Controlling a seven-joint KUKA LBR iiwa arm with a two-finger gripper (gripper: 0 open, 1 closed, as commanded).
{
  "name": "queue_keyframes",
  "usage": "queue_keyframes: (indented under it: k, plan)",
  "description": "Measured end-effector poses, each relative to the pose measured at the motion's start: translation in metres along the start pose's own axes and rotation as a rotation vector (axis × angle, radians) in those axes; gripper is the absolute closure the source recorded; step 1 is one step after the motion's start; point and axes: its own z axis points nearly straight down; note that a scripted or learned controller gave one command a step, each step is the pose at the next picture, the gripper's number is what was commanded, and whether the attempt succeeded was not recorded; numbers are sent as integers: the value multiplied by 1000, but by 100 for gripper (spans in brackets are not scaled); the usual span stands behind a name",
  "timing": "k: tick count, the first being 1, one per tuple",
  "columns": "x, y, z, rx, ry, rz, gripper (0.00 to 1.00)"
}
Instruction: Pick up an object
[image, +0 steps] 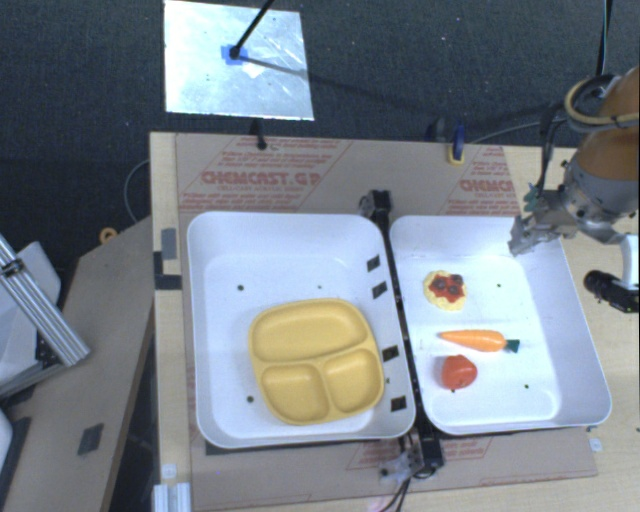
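The pincer (527, 238) hangs over the far right corner of the right bin (575, 330), nothing visibly between its fingers; whether they stand apart cannot be told. In that bin lie a small pizza (446, 289), a carrot (475, 341) and a tomato (459, 372). The left bin (215, 300) holds a yellow tray (313, 358).

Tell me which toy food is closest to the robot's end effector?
The round yellow pizza toy with red toppings. It lies nearest the end effector, at the right bin's far end; the carrot and the red tomato lie farther down.
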Motion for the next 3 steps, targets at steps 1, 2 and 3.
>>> queue_keyframes:
  k: [1, 2, 3]
  plan:
    - [-1, 4, -66, -2, -1, -1, 100]
    - [-2, 5, -83, 3, 1, -1, 100]
    - [49, 8, -67, 6, 3, -4, 100]
